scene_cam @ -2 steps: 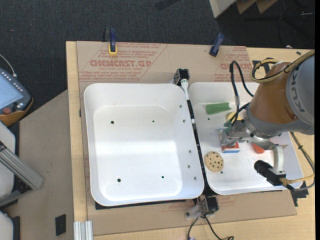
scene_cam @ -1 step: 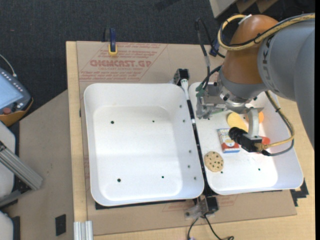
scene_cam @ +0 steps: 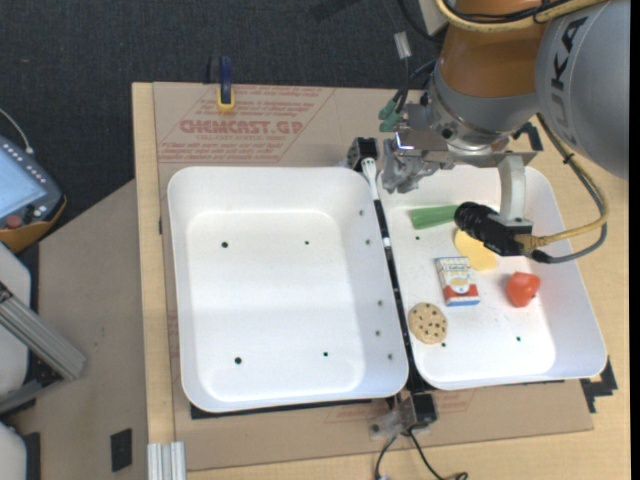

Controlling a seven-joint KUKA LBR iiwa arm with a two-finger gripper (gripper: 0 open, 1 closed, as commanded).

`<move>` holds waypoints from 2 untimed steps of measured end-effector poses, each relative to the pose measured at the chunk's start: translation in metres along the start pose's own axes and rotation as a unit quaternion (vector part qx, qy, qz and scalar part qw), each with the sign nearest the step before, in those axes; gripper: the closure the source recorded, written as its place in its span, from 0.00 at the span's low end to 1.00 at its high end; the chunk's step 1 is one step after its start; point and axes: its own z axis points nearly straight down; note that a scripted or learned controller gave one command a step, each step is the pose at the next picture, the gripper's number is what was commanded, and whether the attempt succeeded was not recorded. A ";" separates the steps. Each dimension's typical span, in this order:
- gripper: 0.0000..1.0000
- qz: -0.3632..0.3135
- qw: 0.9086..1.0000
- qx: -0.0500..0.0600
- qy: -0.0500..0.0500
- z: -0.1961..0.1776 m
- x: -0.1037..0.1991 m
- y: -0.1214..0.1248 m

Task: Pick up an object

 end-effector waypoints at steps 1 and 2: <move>1.00 0.006 1.000 0.011 -0.002 0.000 -0.025 -0.057; 1.00 0.001 1.000 0.001 0.000 -0.113 0.029 -0.065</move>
